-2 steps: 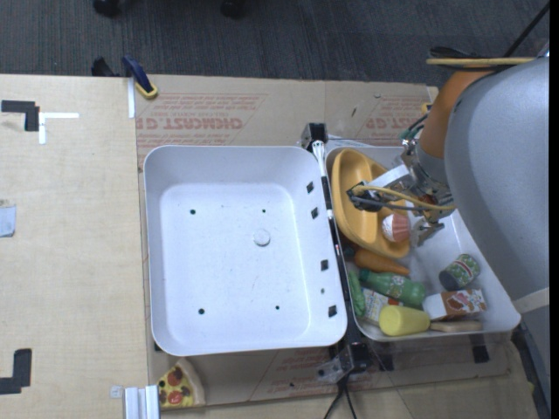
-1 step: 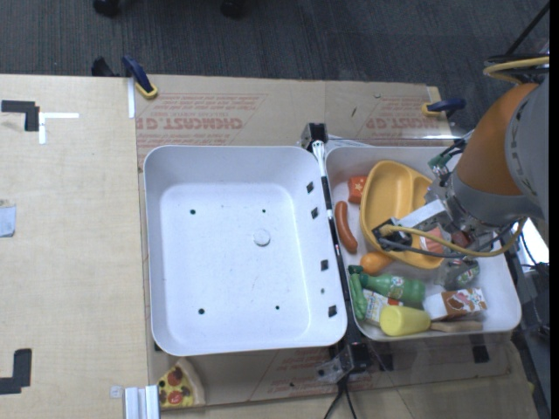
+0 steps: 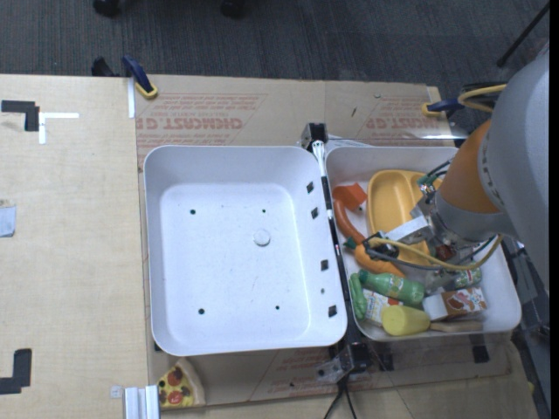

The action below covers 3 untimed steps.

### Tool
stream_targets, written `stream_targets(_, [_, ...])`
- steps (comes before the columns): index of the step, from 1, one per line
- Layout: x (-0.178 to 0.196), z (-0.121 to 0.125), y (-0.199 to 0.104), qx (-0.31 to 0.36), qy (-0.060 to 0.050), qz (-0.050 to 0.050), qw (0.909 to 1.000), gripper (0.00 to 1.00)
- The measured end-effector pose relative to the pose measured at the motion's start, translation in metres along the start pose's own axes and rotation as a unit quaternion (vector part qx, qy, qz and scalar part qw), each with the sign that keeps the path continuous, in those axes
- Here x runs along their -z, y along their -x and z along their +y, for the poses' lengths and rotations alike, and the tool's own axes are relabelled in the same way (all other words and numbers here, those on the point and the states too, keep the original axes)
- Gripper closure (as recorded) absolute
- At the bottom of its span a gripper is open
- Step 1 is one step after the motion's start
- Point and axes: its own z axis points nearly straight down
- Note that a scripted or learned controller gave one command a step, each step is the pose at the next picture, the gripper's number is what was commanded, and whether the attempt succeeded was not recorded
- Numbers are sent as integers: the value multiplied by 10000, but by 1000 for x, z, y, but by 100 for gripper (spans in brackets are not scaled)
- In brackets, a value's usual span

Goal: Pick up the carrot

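Observation:
The carrot (image 3: 348,223) is a thin orange piece lying along the left wall of the right bin (image 3: 500,319), curving toward the bin's middle. Its lower end runs under the robot's hardware. My gripper (image 3: 434,244) hangs low over the middle of the right bin, just right of the carrot and beside a yellow bowl (image 3: 392,201). The wrist and its orange band cover the gripper's tip, and nothing shows between the fingers.
The right bin also holds a red-orange wedge (image 3: 350,195), a green cucumber (image 3: 395,287), a yellow lemon (image 3: 404,321), a white-green packet (image 3: 370,307) and a brown packet (image 3: 463,302). The left bin (image 3: 157,234) stands beside it. A toy pizza slice (image 3: 177,388) lies on the bench in front.

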Motion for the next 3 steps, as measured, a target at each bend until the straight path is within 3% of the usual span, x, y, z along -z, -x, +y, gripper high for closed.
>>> stream_targets(1, [6,-28,30,240,42,128,9996,0])
stream_targets(2, [-1,-10,-24,90,-1,-19,10000,0])
stream_targets(3, [5,-9,-17,81,-40,-121,9999,100])
